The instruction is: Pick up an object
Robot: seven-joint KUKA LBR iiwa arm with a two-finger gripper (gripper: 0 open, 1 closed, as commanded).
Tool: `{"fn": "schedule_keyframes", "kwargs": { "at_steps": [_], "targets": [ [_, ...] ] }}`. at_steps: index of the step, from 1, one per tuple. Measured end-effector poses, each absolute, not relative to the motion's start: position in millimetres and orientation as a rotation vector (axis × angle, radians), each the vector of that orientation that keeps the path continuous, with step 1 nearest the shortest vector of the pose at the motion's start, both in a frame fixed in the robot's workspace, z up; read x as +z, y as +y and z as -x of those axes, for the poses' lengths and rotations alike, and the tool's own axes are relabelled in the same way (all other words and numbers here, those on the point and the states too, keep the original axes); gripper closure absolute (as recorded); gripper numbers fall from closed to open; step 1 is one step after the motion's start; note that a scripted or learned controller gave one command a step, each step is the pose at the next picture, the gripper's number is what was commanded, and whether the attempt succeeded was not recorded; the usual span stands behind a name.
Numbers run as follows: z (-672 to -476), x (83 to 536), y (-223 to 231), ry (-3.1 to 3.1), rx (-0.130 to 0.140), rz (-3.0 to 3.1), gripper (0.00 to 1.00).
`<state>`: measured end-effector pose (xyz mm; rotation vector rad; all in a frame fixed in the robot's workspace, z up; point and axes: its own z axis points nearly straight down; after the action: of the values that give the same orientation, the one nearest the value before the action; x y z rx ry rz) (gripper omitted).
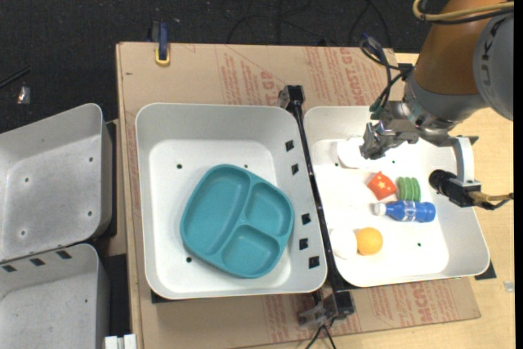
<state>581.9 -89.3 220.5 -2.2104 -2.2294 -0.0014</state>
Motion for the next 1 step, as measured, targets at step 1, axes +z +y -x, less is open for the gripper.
{"fn": "schedule_keyframes", "kwargs": {
  "at_steps": [1],
  "targets": [
    [-584.9, 213.9, -41.6, -2.229, -0.001, 2.212, 1.00]
  ]
}}
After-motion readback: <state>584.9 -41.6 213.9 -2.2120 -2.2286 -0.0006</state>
